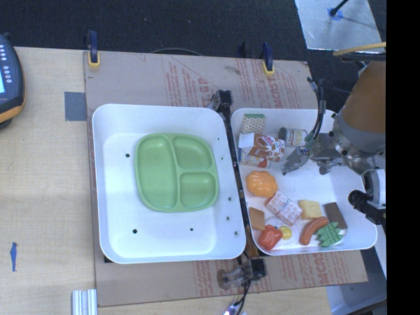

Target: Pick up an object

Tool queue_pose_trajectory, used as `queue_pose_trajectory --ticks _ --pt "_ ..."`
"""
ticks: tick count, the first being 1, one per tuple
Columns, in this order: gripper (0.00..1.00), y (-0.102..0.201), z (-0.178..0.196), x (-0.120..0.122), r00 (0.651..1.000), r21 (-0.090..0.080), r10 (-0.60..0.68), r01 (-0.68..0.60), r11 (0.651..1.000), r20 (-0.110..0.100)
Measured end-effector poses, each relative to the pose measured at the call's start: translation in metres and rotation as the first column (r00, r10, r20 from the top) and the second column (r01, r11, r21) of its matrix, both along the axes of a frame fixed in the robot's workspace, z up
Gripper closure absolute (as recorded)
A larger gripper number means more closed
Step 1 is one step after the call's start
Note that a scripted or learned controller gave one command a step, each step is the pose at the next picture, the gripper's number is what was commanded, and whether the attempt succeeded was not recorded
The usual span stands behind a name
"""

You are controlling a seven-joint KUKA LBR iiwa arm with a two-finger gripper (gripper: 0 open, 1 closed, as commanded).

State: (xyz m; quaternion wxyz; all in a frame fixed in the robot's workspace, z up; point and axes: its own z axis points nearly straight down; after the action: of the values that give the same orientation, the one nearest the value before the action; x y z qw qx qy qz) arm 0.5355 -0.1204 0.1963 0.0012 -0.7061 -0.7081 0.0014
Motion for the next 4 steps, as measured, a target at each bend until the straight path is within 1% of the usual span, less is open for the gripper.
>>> queue_pose_trajectory --ticks 1,2,3,4 --pt "0.0 -0.003 -0.085 0.064 1.0 -0.001 0.005 -0.005 1.0 -0.003" --pt "0.0 -0.082 -0.07 0.08 1.0 -0.005 -0.004 0.004 1.0 0.004" --pt "0.0 -0.046 -0.094 0.122 1.0 -0.006 0.004 -0.004 1.0 0.005" --pt "0.0 -0.094 -0.067 0.119 1.0 -0.003 -0.002 0.002 1.0 0.004"
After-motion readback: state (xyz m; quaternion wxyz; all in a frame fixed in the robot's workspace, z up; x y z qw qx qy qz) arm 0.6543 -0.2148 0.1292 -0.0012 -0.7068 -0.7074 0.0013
